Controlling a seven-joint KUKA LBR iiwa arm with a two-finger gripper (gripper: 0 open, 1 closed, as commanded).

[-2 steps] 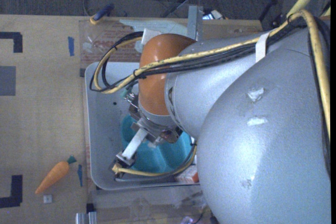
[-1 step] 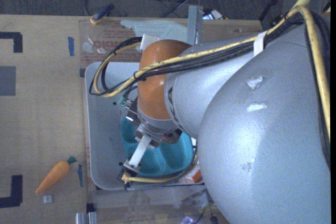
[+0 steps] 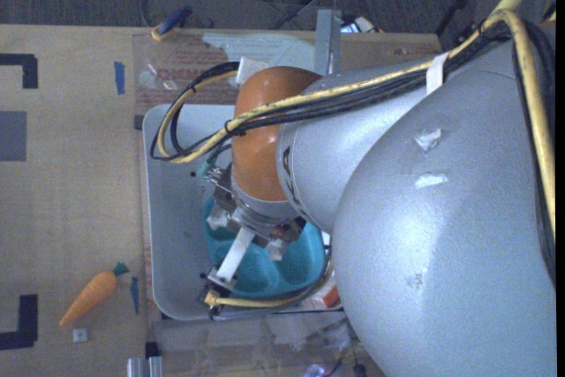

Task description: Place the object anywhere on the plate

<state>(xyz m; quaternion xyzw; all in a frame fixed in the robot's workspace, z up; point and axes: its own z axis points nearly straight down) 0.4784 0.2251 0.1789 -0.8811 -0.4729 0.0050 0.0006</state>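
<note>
The jaws (image 3: 231, 265) are hung over the blue plate (image 3: 300, 265), presumably for a placement, though their state cannot be told.

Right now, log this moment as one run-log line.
arm: over white bin | hand: above round teal plate | orange toy carrot: on bench, outside bin

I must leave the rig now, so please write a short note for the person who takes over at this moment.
Gripper: low in the white bin, over the blue plate; whether the fingers are open or shut cannot be told.
Things: the plate lies in the bin, mostly covered by the arm. A toy carrot lies on the bench outside the bin, to its left.
Done: no object seen on the plate.
Left: confirm the object, then place it.
</note>
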